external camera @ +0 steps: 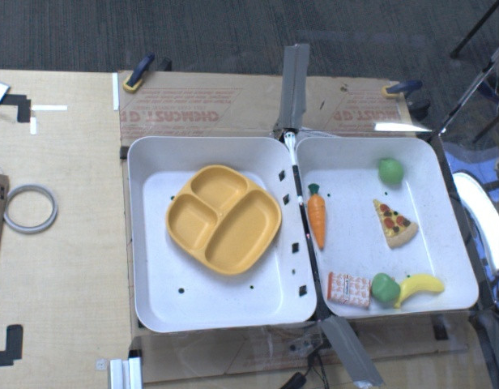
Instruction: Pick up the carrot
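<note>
The carrot [316,216] is orange with a green top. It lies lengthwise along the left wall of the right bin [444,186], its green end pointing to the back. Nothing touches it, and the nearest toy is a pizza slice to its right.
In the right bin lie a pizza slice [394,221], a green ball [390,170] at the back, and along the front a red-and-white packet [348,290], a green round toy [385,288] and a banana [419,286]. The left bin [144,241] holds a yellow divided plate [223,218]. A tape roll [27,208] lies at far left.
</note>
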Controlling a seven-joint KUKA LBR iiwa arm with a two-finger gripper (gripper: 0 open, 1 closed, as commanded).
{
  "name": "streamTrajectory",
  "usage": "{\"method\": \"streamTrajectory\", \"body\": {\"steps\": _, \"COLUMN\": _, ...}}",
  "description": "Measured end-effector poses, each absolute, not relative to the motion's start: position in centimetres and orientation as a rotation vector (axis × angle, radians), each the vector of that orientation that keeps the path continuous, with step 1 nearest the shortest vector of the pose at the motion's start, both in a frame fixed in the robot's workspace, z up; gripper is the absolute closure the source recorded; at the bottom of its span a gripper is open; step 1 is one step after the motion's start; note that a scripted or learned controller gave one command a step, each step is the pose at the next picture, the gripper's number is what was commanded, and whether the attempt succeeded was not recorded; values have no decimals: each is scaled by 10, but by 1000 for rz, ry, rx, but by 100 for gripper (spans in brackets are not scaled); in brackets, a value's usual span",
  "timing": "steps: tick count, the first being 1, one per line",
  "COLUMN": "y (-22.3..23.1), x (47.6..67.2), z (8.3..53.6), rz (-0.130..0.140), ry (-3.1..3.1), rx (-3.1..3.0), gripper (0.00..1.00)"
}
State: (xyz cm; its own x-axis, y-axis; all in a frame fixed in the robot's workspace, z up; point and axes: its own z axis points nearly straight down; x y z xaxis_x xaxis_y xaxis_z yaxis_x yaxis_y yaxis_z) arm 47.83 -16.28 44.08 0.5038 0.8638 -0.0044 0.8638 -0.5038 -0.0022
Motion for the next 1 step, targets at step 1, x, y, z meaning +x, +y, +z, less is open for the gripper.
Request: {"method": "streamTrajectory", "body": {"steps": 1, "y": -163, "x": 478, "z": 441, "rz": -8, "ry": 1565, "rx": 2724, "gripper": 0}}
